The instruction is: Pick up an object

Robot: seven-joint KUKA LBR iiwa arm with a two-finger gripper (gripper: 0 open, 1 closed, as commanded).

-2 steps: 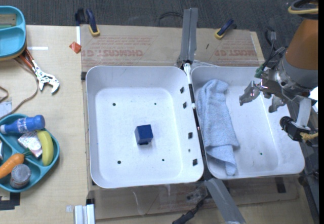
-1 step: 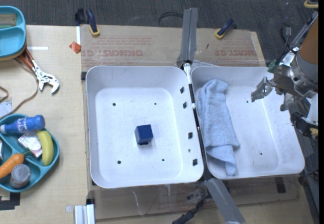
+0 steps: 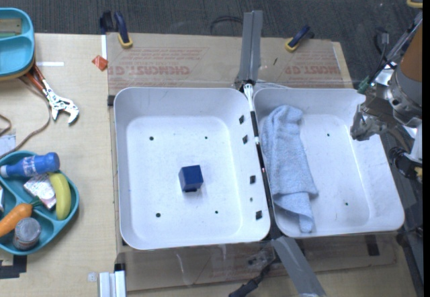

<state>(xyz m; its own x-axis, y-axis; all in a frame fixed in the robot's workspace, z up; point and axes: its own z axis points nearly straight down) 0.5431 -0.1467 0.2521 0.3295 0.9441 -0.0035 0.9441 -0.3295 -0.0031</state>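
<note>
A small blue cube (image 3: 191, 177) rests on the floor of the left white bin (image 3: 134, 154), a little below its middle. In the right bin (image 3: 349, 175) a light blue cloth (image 3: 287, 161) lies crumpled along the left side, running from the back to the front wall. My gripper (image 3: 366, 129) hangs at the right bin's far right rim, well apart from the cloth and the cube, with nothing visible between its fingers.
A grey divider post (image 3: 251, 47) rises behind the seam between the bins. On the bench to the left lie a wrench (image 3: 59, 106), a blue tray (image 3: 15, 40) and a blue plate (image 3: 67, 211) with a banana, bottle and carrot. Clamps (image 3: 121, 28) hold the cardboard's back edge.
</note>
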